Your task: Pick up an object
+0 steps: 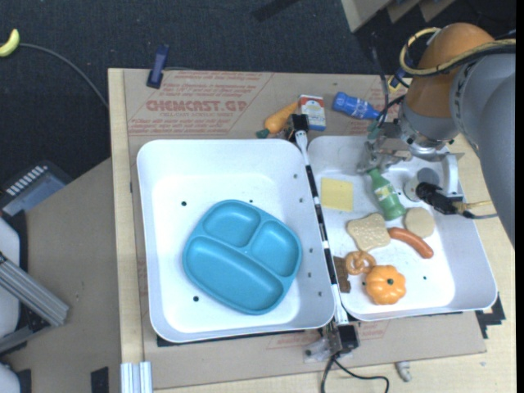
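The right bin point(467, 289) holds several toy foods. A green bottle point(386, 193) lies near its back. Around it are a yellow cheese slice point(336, 193), a slice of bread point(370, 233), a red sausage point(409, 241), a pretzel point(358, 262), an orange pumpkin point(385, 284) and a beige round piece point(419, 221). My gripper point(378, 152) hangs low over the back of this bin, just above the top end of the green bottle. I see nothing held in it. The left bin point(164, 187) holds a blue divided plate point(242, 255).
Behind the bins, a blue bottle point(356, 106), a small carton point(311, 111) and an orange carrot point(280, 117) lie on the cardboard. A blue marker point(157, 65) lies at the far left edge. The grey arm point(483, 105) covers the right bin's back right corner.
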Tool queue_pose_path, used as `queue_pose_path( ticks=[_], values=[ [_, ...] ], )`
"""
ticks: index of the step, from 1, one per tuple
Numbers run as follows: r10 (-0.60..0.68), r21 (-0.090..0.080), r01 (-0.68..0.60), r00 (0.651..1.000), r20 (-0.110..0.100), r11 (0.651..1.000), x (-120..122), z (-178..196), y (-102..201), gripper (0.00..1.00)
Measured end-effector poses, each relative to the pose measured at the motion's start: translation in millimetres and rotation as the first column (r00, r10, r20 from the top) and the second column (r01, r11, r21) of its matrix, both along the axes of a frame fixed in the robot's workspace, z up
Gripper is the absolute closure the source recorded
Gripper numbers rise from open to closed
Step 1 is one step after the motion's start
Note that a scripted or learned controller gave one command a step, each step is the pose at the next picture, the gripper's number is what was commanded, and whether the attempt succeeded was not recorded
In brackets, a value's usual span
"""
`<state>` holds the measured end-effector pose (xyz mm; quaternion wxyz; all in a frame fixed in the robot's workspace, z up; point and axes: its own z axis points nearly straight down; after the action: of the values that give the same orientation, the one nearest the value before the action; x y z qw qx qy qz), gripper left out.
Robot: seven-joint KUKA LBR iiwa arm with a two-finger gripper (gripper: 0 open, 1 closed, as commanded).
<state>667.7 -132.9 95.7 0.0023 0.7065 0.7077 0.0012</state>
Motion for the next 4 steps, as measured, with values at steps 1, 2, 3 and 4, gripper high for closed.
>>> queue_pose_path(
  ticks=[1, 2, 3, 4],
  values=[
    [0.001, -0.001, -0.001, 1.0, 0.003, 1.0, 0.6, 10.3, 0.3, 1.0],
    [-0.002, 0.001, 0.002, 1.0, -0.005, 1.0, -31.4, 56.5, -9.2, 1.0],
    [-0.001, 0.003, 0.001, 1.0, -0.006, 1.0, -133.1, 94.5, 32.4, 1.0],
    [-0.001, 0.002, 0.001, 1.0, -0.004, 1.0, -140.9, 144.7, 90.4, 1.0]
  ],
)
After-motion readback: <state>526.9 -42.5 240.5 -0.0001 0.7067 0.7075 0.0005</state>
